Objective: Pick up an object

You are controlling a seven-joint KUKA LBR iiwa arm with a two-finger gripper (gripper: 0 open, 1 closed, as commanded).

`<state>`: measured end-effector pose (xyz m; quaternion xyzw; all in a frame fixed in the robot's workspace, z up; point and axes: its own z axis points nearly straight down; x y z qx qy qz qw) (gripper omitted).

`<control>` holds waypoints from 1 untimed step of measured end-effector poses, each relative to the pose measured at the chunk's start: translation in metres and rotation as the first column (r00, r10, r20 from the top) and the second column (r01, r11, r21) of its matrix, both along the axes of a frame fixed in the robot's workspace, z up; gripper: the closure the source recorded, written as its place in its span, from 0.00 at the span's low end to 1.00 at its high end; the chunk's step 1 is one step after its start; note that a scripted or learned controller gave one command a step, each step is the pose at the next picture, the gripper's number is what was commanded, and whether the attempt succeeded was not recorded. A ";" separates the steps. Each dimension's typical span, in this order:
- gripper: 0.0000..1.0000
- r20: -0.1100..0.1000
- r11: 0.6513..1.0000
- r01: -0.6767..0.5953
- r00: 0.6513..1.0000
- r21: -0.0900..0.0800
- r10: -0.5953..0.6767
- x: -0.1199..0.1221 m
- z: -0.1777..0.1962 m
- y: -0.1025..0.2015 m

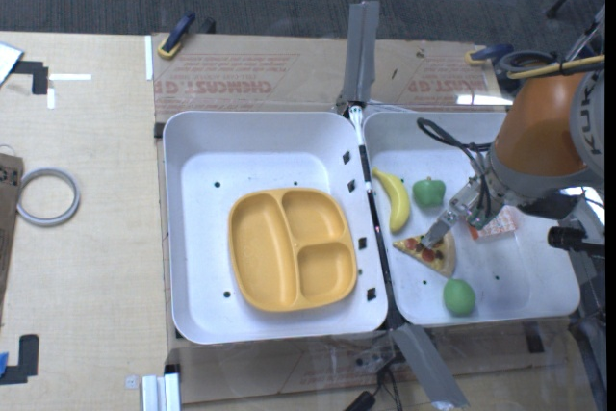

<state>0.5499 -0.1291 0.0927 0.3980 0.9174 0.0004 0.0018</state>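
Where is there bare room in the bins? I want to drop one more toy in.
Left bin: bare floor around the yellow plate. Right bin: crowded at the banana, pizza slice, green toys and gripper; bare along its far edge.

A yellow divided plate point(292, 248), yellow banana point(393, 198), two green fruits point(429, 193), and white bins point(183, 236).

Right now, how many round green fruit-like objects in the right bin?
2. One green round fruit sits beside the yellow banana; another green round fruit lies near the bin's front edge. The arm may hide more.
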 end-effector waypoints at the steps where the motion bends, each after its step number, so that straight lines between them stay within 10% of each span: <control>1: 0.00 0.000 0.998 0.063 0.998 0.000 -0.063 0.028 0.000 0.013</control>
